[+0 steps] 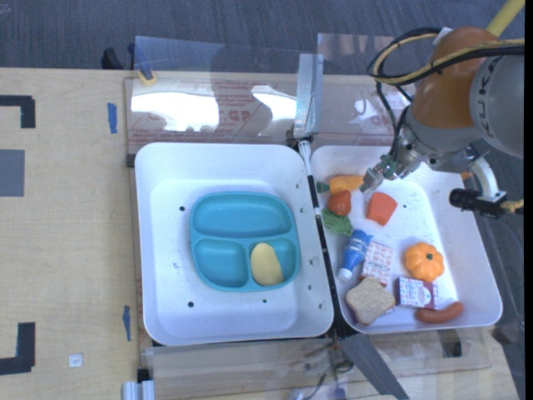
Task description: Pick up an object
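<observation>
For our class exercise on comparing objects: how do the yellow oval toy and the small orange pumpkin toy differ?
The yellow oval toy is smooth and elongated; the small orange pumpkin toy is round with a stem. The yellow one lies in the blue divided tray in the left bin; the pumpkin sits directly on the right bin's floor. Both are small toy foods.

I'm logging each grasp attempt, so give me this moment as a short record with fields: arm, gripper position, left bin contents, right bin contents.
arm: grey arm with orange band, reaching in over the right bin
gripper position: gripper low near the bin's back, beside the orange carrot
left bin contents: left bin holds a blue divided tray with a yellow lemon in one compartment
right bin contents: red block, blue bottle, small pumpkin, bread slice, sausage
</observation>
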`<state>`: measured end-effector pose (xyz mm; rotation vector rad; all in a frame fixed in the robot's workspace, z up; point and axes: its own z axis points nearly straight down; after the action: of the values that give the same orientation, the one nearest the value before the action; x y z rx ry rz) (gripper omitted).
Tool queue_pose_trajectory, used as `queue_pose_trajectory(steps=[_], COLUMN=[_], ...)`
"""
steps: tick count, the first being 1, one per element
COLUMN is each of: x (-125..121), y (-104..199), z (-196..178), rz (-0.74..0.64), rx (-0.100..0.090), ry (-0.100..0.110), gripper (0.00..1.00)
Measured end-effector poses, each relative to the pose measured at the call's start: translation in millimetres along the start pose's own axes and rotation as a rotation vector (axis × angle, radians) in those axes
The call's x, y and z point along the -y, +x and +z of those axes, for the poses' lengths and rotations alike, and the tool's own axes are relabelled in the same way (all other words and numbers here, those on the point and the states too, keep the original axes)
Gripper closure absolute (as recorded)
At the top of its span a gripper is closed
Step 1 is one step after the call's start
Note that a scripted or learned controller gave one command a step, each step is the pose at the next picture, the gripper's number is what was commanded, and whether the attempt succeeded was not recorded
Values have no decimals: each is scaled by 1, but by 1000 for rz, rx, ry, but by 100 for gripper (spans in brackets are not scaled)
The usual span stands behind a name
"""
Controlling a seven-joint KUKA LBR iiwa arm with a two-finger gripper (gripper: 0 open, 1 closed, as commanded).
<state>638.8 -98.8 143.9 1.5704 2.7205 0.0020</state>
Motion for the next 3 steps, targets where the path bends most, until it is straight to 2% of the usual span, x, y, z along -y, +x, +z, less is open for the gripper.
queue_pose_trajectory(steps=[1,2,3], x=[-11,-12,-9], y=[-22,-23,-18], z=[57,45,57], rz=[-222,-222,86], rx=[-3,1,-1], ry=[8,5,1], gripper=[100,100,100])
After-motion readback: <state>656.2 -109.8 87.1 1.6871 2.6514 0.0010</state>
